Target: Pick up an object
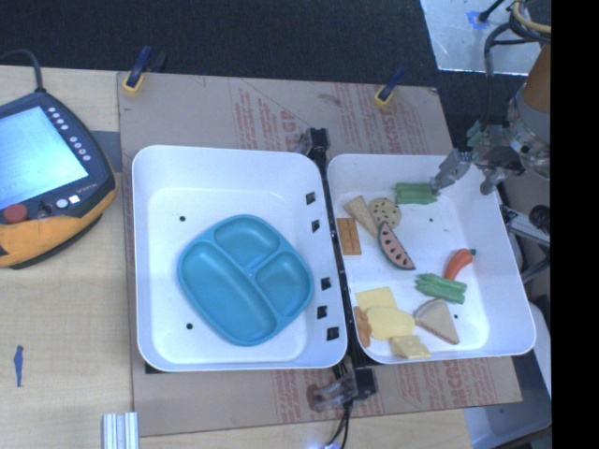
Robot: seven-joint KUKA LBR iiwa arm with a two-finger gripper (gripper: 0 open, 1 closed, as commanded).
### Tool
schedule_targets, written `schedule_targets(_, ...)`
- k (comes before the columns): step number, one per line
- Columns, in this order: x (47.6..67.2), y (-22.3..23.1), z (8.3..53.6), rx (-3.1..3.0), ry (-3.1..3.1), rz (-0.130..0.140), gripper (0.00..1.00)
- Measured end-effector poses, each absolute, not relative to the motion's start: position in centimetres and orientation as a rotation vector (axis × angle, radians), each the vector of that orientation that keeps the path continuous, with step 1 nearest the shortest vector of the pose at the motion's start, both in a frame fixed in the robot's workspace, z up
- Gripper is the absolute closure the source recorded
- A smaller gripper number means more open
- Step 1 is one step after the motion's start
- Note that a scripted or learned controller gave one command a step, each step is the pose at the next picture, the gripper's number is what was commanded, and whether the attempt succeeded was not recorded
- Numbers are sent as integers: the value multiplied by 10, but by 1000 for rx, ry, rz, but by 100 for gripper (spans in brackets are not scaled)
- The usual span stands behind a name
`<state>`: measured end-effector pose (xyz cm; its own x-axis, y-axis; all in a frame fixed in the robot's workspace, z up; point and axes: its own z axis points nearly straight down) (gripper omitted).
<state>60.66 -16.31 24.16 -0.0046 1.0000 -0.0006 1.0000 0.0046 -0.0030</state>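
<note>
Here the arm (524,110) is cut off at the right edge, and whether its gripper (468,171) is open or closed I cannot tell. It hovers by a green piece (415,193) in the right bin (505,251); the red cardboard print (271,110) is unreadable.

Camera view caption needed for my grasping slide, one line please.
Grey arm's claw poised over the right white bin of toy foods, by a flat green piece; blue divided plastic plate sits in the left bin.

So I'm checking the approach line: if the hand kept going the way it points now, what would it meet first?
The hand points down-left into the right bin. First in line looks like the green piece just beside its tip, though depth is unclear from this slant.
</note>
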Motion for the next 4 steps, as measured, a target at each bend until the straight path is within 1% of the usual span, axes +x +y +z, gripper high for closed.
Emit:
schedule_targets(1,579,-131,97,-2204,-2215,17,0)
schedule_targets(2,565,-110,91,-2210,-2224,7,0)
schedule_targets(3,566,-112,103,-2213,-2226,6,100)
schedule_targets(4,579,-92,92,-2213,-2230,2,100)
